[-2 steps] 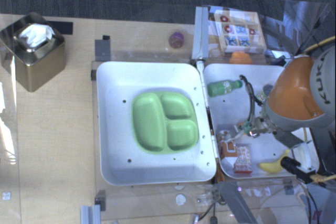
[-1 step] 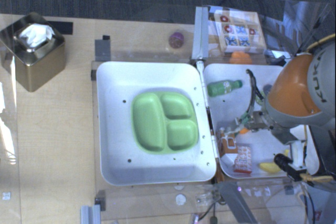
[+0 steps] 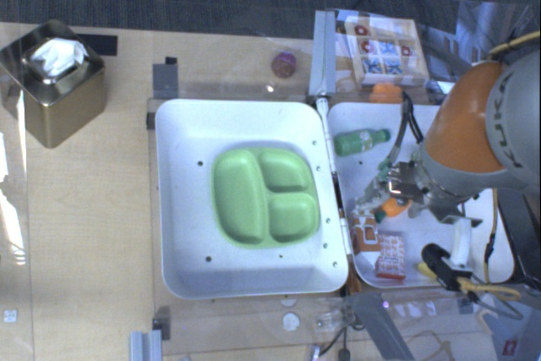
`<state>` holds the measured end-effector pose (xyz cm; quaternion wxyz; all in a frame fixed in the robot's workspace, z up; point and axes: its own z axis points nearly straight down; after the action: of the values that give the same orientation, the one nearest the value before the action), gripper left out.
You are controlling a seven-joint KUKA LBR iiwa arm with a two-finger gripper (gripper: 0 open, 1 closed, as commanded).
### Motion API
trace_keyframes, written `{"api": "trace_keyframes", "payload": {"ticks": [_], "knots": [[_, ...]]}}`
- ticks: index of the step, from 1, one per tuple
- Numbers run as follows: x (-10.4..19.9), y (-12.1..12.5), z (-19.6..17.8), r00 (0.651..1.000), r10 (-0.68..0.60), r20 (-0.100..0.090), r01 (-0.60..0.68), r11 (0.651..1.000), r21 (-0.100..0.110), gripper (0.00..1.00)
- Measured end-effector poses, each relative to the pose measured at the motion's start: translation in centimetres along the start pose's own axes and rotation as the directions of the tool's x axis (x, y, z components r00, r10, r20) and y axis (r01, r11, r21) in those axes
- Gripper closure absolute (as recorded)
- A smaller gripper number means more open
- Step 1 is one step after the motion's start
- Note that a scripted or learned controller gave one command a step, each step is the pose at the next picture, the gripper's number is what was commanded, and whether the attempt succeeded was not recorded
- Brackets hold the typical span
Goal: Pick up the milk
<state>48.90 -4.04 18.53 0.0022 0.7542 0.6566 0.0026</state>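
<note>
A small brown and white carton (image 3: pixel 365 235), which looks like the milk, lies near the front left of the right bin (image 3: pixel 342 182). My gripper (image 3: pixel 383 188) is low in that bin, just behind and right of the carton, at the end of the grey and orange arm (image 3: pixel 473 131). An orange item (image 3: pixel 394 208) sits right under the gripper. Nothing can be seen held in the gripper.
A green bottle (image 3: pixel 361 140) lies at the back of the right bin. A red and white packet (image 3: pixel 390 257) rests beside the carton. The left bin (image 3: pixel 182 182) holds a green divided plate (image 3: pixel 265 196). A metal box (image 3: pixel 56 84) stands far left.
</note>
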Motion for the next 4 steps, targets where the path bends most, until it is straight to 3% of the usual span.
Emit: {"api": "trace_keyframes", "payload": {"ticks": [1,2,3,4], "knots": [[-4.2,1.6,7.1,0.999,-0.044,-0.001,0.043,0.998,-0.035,0.0],[-4.3,2.2,7.6,0.976,-0.218,0.006,0.218,0.974,-0.052,0.0],[-4.2,2.1,7.6,0.986,-0.165,0.002,0.165,0.985,-0.05,0.0],[-3.7,2.7,6.0,0.985,-0.173,-0.003,0.172,0.983,-0.069,1.0]]}}
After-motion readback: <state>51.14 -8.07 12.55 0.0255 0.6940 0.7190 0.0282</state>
